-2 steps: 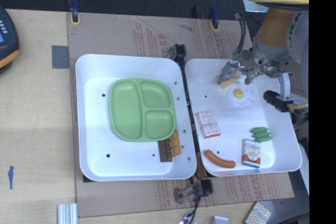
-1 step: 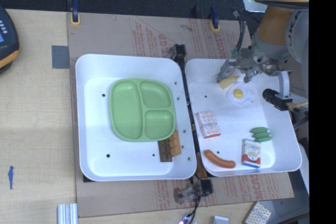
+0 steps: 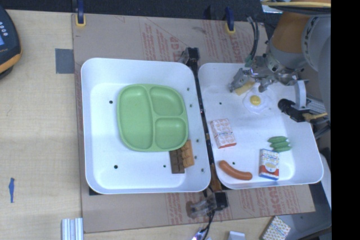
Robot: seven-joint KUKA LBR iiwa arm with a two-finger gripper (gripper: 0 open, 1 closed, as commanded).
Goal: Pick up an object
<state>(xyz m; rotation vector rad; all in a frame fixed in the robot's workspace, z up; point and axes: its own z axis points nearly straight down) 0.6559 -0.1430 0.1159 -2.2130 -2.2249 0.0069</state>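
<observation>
While the gripper (image 3: pixel 243 82) hangs over the right bin (image 3: pixel 315 171), far-left corner, a pale yellow block (image 3: pixel 244 88) sits at its fingertips, seemingly between them though I cannot tell; the fried egg (image 3: pixel 255 101) lies just beside

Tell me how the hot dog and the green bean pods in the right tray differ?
The hot dog is reddish-orange, while the green pods are bright green. The hot dog is one long, slightly curved piece; the pods are a short, stubby cluster. The hot dog lies near the right bin's front edge, the pods farther back and to the right. Both look like toy food lying flat.
</observation>
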